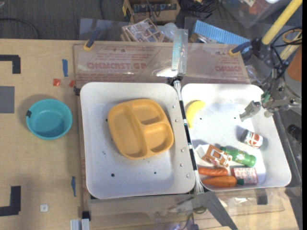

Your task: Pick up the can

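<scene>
Can (252,139) first: it lies on its side in the right bin (283,174), small, white and red, close to that bin's right wall and just above the clutter at the bottom. I'm watching the gripper (250,110) hang above it, a little up and to the left in the camera view, with nothing between its fingers; whether they are parted or closed I cannot tell from this angle. So I judge we're at the approach step, the lift not yet begun. The next move, as I read it, calls for a short shift toward the can and a drop straight down, with the fingers straddling its round body across the narrow way, since a can on its side may roll off a glancing touch.

Around it: a green bottle (238,156) lies just below and left of the can, near enough to get nudged. Beneath that sit an orange carton (214,155), a carrot (219,181) and a small red box (246,175), packed together. A banana (193,111) rests by the divider, well apart. The left bin (96,128) holds a yellow tray (140,128), and a teal bowl (49,119) stands on the bench.
</scene>
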`<state>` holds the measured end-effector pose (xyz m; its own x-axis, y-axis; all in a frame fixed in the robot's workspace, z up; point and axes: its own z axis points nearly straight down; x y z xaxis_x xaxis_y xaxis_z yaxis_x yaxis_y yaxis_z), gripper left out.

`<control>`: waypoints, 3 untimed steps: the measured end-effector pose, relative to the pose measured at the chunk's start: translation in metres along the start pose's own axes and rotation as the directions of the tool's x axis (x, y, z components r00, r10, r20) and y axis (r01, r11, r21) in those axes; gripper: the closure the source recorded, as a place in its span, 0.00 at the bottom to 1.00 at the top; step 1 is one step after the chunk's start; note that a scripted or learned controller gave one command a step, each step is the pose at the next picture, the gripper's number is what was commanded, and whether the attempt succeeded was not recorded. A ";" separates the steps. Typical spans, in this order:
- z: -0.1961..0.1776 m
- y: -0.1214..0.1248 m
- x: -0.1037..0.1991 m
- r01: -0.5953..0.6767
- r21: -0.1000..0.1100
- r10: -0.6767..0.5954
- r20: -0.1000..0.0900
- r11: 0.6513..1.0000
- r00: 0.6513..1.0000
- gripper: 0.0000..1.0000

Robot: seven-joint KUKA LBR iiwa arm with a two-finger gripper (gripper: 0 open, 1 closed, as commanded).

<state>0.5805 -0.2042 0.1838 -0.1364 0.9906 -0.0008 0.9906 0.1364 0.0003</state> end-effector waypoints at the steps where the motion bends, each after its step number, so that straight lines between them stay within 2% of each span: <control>1: 0.095 0.005 0.004 -0.090 -0.001 0.090 0.000 0.996 0.996 0.00; 2: 0.096 -0.041 0.003 -0.183 -0.004 0.183 -0.006 0.983 0.983 0.00; 3: 0.085 -0.040 -0.001 -0.185 -0.011 0.185 0.002 0.983 0.983 1.00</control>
<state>0.5413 -0.2110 0.0990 0.0496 0.9988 -0.0027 0.9987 -0.0496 0.0110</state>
